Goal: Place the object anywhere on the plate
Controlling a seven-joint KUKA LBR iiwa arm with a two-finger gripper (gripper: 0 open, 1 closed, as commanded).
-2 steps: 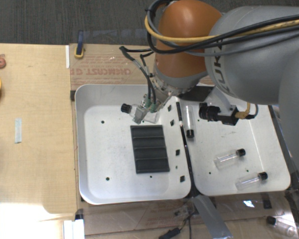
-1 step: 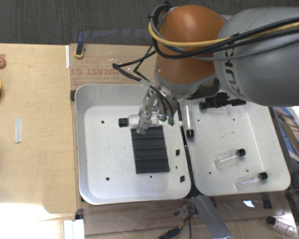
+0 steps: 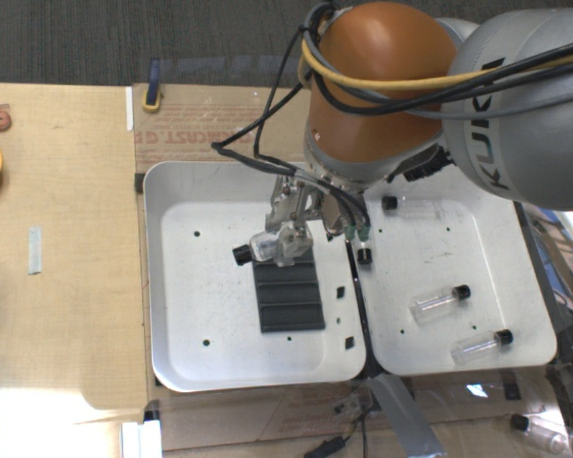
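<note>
Over the left bin (image 3: 172, 256), the metal gripper (image 3: 285, 246) has its jaws clamped on a clear black-capped vial (image 3: 256, 250) above the ribbed dark plate (image 3: 289, 297).

Glossy white plastic bins (image 3: 172, 284), matt black ribbed plate (image 3: 290, 299), clear vials (image 3: 441, 301), pale wood-look bench (image 3: 67, 256), brown cardboard (image 3: 210, 127)

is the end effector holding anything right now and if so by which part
The end effector appears to hold a clear vial with a black cap, gripped on its clear body with the cap end sticking out, just above the dark ridged plate.
</note>
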